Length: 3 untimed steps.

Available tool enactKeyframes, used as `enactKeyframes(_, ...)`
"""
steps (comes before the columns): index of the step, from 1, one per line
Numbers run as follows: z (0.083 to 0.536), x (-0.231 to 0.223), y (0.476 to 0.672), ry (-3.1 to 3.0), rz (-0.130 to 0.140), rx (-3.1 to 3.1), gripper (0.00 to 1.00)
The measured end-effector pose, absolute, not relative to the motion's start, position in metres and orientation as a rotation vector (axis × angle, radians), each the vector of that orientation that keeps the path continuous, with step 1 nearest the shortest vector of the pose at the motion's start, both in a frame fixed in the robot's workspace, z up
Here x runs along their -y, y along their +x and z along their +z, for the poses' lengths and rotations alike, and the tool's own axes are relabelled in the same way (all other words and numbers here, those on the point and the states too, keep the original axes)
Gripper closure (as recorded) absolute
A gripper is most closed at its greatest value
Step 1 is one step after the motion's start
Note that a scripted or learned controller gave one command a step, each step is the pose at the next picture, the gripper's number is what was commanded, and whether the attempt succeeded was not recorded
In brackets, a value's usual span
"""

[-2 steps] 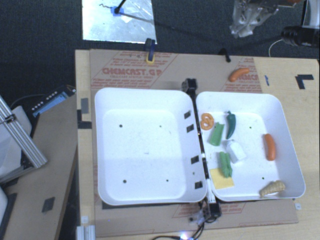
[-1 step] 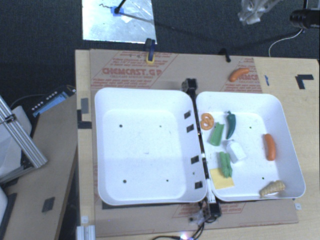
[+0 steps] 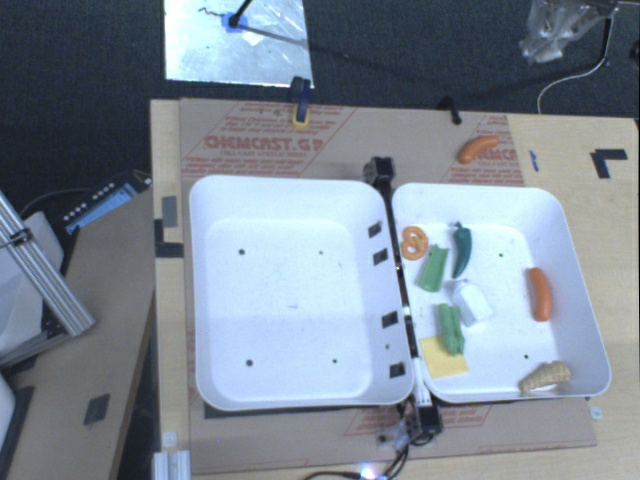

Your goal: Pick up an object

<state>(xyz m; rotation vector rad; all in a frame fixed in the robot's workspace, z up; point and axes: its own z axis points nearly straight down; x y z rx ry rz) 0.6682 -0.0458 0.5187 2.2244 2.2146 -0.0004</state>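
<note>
Up at the top right corner, the end effector [image 3: 548,36] is seen as a pale, blurred shape over the dark floor, well away from both bins; whether it is wide or narrow cannot be told. Nothing is seen held by it. In the right bin [image 3: 578,268] are found a pretzel [image 3: 413,241], a dark green pepper [image 3: 462,249], two light green pieces [image 3: 434,268], a white block [image 3: 472,302], a yellow slab [image 3: 443,357], an orange sausage [image 3: 540,294] and a tan cone [image 3: 545,375]. Another orange sausage [image 3: 478,148] is seen on the counter [image 3: 330,138] behind that bin.
</note>
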Motion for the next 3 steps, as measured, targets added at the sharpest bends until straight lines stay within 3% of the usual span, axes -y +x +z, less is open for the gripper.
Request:
enactKeyframes(1,0.539,0.048,0.565,2.219,0.009,-2.218,1.0)
enactKeyframes(2,0.534,0.101,0.627,2.221,0.001,-2.215,1.0)
enactKeyframes(3,0.534,0.142,0.67,2.22,0.001,-2.217,1.0)
